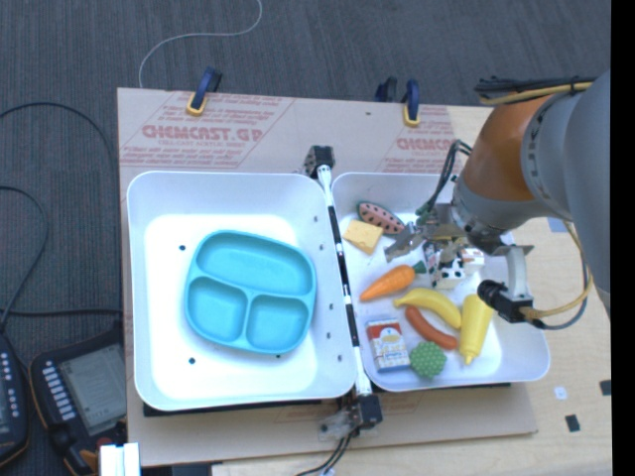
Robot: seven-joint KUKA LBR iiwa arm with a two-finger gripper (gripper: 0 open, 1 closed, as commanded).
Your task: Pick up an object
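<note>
The gripper (429, 247) is hovering low in the right bin (526, 365), just above the carrot (388, 282); whether it is clenched or released cannot be told. The arm is hiding part of the small black-and-white toy (452, 269), lying right of the carrot.

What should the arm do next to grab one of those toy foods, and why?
Probably lower a little onto the carrot. The end effector hangs in the right bin just above and right of it, and nothing shows between its tips yet. The banana lies close by, so a straight descent seems safest.
</note>
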